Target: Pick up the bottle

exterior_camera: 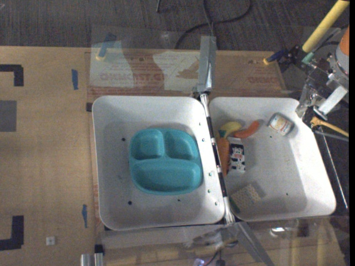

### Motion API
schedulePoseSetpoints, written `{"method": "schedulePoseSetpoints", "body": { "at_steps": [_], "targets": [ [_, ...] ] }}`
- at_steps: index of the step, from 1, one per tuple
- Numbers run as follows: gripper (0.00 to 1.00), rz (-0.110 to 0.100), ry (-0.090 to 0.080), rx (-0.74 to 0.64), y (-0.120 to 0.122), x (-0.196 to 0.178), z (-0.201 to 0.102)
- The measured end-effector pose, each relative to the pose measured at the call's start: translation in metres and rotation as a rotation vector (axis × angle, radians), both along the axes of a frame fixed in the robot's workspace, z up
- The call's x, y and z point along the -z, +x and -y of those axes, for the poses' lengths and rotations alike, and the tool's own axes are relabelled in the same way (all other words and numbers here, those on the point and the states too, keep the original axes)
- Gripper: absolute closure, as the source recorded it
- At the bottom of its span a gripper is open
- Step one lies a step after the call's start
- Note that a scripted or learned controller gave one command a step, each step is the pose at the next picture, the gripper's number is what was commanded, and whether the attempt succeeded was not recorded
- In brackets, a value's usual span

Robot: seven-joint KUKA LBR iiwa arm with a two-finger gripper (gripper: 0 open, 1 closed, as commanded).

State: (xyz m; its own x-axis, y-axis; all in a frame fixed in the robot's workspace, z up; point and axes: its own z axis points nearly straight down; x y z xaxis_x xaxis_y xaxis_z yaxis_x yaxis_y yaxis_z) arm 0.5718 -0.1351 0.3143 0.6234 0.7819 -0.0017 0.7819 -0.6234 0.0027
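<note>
A small stubby bottle [280, 123] with a pale label and a silvery end lies on its side in the far right part of the right bin [310, 170]. My gripper [309, 108] hangs over that bin's far right corner, just right of the bottle and apart from it. The arm's wrist enters at the view's right edge. Nothing is visibly held.
In the right bin's left part lie a yellow banana [229, 128], an orange sausage-like piece [247, 129], an orange carrot [223, 153], a cow-print carton [237, 155] and a tan sponge [248, 194]. The left bin [111, 148] holds a teal divided plate [165, 160].
</note>
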Motion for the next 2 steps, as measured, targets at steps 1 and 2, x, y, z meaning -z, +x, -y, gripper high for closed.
{"method": "schedulePoseSetpoints", "body": {
  "at_steps": [1, 2],
  "targets": [
    [1.0, -0.001, 0.002, 0.015, 0.067, 0.001, -0.008],
    [1.0, -0.004, 0.004, 0.025, 0.048, 0.001, 0.041]
  ]
}}
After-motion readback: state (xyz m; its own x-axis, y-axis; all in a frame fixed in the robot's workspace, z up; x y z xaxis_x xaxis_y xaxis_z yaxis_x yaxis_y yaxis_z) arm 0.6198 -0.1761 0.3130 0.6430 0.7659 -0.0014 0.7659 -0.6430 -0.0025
